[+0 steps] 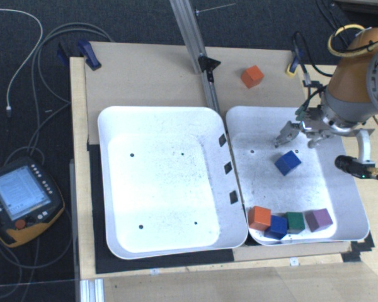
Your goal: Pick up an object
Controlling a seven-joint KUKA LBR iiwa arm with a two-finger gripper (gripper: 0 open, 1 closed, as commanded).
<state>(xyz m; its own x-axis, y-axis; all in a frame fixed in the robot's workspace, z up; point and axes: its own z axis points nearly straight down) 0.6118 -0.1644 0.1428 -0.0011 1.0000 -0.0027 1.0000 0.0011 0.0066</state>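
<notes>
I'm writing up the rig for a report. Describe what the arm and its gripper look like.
The arm is a rounded grey body with an orange band above the wrist. A yellow cable loops near its top, and thin dark wires run down along its side. The gripper is a small metallic grey piece with two slim fingers. A white bracket with a black cylindrical part hangs beside the wrist.

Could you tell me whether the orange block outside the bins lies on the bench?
Yes, one orange block rests on the bench behind the right bin.
</notes>
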